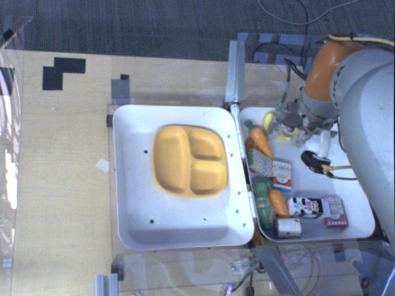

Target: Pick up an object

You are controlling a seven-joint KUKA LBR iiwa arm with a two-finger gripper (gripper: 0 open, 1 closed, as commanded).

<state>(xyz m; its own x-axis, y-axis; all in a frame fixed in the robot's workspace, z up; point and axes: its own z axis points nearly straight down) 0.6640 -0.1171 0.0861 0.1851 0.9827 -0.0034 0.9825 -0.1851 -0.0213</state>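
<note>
— While the gripper (289, 127) hangs over the far end of the right bin (364, 227), which thing would you say it is after?

— Hard to call. A small yellow piece (268, 121) lies in the far left corner just beside it, and a carrot (261, 142) lies along the left wall a little nearer us. I'd guess one of those.

— How would the carrot handle?

— It looks like a plastic toy, so light, stiff and a bit slick. It tapers, so I'd pinch across the thick middle, not the tip, or it may squirt out.

— Is the tool clenched or released?

— I can't tell from here; the wrist hides it. Nothing I can see is being carried.

— And the arm?

— It comes in from the right, orange band (321, 73) high over the far edge, wrist pointing down. The left bin (133, 227) holds a yellow tray (188, 160), well apart from it.

— Crowded over there?

— Yes, a can (287, 227) and small cartons (305, 207) sit along the near edge.
</note>
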